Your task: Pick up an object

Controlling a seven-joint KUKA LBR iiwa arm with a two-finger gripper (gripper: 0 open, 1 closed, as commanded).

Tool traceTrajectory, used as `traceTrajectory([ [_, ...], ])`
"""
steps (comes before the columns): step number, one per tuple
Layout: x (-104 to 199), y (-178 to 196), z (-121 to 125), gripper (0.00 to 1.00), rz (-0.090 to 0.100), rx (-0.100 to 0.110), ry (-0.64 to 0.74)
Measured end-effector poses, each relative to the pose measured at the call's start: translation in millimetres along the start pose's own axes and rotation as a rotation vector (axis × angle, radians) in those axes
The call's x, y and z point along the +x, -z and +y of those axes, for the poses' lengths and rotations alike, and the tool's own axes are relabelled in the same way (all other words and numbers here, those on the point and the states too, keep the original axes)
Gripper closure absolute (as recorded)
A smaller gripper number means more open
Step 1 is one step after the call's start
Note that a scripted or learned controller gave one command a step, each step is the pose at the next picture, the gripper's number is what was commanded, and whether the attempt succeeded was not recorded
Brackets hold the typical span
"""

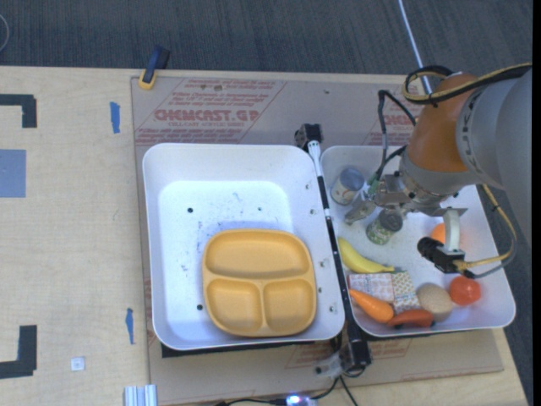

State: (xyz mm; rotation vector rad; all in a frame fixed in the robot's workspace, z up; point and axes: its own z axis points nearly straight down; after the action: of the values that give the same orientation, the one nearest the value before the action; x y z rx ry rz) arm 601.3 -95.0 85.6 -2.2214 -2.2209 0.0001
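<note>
Two red "CHEMCAST GP" prints mark the board (211, 108); end effector (382, 214) finger state unclear.

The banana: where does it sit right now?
The banana lies in the right bin, near its left wall, just above the carrot and below the gripper.

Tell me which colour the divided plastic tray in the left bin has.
The three-compartment plastic tray is yellow-orange, seen clearly in the camera view.
</note>
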Motion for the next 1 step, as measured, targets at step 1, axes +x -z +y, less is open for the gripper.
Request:
traceTrajectory([
  [1, -0.2, 11.4, 1.5, 1.00, -0.001, -0.005, 0.000],
])
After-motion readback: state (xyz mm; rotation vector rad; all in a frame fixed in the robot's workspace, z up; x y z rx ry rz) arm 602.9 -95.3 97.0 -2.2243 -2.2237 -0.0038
